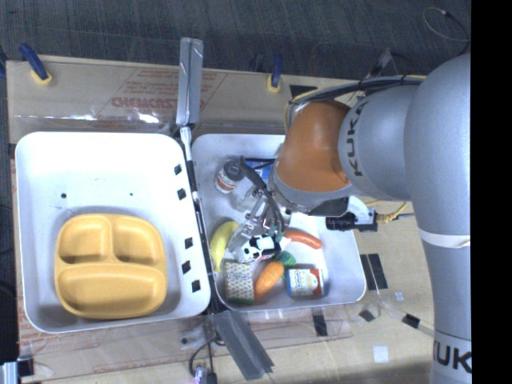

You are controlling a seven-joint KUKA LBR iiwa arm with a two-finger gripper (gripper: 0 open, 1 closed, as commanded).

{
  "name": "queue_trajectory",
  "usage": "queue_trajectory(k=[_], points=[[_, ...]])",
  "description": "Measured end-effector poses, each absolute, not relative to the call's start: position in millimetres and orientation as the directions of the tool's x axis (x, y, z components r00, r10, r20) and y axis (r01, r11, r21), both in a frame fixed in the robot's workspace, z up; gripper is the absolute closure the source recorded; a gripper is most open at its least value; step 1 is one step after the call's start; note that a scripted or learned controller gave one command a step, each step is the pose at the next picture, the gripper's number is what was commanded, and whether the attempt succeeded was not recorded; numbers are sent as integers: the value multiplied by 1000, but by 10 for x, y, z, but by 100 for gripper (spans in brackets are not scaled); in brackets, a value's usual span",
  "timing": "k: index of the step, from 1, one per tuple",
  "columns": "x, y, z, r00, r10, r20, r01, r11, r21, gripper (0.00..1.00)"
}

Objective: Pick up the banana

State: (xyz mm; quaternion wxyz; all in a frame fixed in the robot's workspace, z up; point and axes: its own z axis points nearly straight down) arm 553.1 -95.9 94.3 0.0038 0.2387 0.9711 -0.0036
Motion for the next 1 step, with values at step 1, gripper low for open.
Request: queue_trajectory(k=[1], points=[[5536,-935,1041,-888,459,-7,459,888,-2,100]])
